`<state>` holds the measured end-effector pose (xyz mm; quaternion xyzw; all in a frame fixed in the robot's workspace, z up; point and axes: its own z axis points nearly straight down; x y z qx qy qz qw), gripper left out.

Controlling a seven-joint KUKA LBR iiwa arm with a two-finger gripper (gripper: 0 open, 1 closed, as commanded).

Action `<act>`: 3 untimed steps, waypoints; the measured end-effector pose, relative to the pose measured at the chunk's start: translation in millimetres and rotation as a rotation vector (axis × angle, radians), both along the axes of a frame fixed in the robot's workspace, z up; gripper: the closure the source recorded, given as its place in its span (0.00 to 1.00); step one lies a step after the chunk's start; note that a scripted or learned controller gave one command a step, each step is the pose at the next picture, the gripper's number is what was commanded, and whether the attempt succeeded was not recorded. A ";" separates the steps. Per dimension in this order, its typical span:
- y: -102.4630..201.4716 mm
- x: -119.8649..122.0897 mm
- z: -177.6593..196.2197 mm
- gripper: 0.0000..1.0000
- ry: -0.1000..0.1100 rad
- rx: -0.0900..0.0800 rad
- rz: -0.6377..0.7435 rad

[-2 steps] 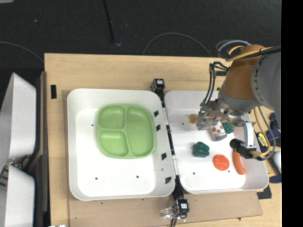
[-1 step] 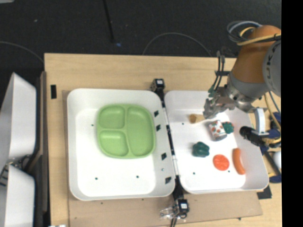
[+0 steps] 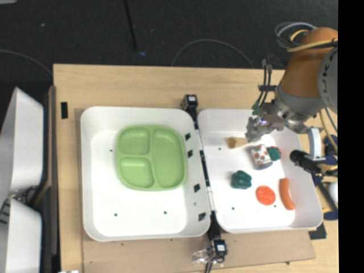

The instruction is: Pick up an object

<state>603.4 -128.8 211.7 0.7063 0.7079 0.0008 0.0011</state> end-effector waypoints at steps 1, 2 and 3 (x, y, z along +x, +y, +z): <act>59.6 -13.4 11.7 1.00 0.001 0.002 0.005; 110.8 -21.2 25.0 1.00 0.001 0.002 0.005; 163.6 -47.6 28.7 1.00 0.003 0.002 0.005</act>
